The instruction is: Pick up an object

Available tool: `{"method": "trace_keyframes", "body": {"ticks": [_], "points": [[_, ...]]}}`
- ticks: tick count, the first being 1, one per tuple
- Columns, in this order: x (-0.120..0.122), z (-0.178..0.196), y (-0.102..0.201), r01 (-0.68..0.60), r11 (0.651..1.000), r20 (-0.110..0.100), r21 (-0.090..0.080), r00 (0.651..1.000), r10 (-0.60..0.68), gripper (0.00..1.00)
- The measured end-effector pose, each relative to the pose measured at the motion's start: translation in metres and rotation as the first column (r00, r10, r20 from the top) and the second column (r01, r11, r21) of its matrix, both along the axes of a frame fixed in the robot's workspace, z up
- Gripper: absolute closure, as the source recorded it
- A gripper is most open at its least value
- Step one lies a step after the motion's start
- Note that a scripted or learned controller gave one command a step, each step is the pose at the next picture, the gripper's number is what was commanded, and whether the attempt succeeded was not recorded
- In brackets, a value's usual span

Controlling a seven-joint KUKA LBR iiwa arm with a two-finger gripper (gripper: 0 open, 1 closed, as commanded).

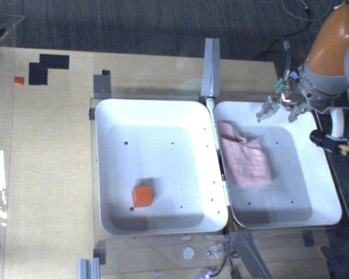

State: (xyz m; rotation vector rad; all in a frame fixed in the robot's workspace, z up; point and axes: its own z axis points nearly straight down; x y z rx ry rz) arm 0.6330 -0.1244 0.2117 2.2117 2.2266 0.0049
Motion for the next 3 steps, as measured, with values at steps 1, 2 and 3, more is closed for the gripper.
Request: {"method": "trace_keyframes", "body": {"ticks": [1, 2, 3], "points": [[-0.01, -0.114, -0.008, -0.214, 0.977, 0.005, -0.003, 0.977, 0.214, 0.0], [-0.053, -0.122, 0.017, -0.261, 0.965, 0.009, -0.006, 0.965, 0.261, 0.0], [-0.095, -0.121, 0.025, -0.498, 0.867, 0.011, -0.012, 0.867, 0.498, 0.0]]}}
